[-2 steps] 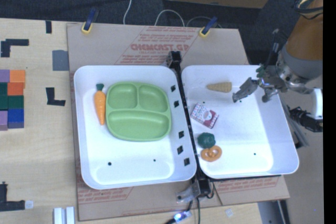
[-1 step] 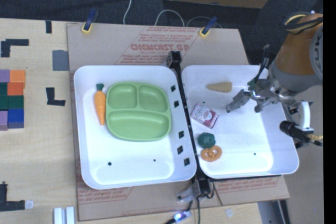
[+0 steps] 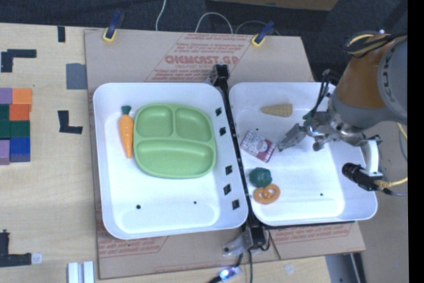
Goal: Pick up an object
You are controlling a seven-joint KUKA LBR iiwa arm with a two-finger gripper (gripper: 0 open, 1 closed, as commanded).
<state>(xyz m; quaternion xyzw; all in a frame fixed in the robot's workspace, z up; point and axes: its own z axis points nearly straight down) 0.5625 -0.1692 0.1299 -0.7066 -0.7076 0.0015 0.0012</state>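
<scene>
The tool (image 3: 286,141) hangs over the right bin (image 3: 331,209), its state impossible to tell; approach step, next descending onto the pink packet (image 3: 257,144) at nine o'clock.

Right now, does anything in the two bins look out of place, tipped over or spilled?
Nothing stands out. The green plate lies flat in the left bin with the carrot beside it. In the right bin, the cone, pink packet, green lump and pretzel lie loose and apart.

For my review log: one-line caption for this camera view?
Gripper hovers beside pink packet in right bin.
</scene>
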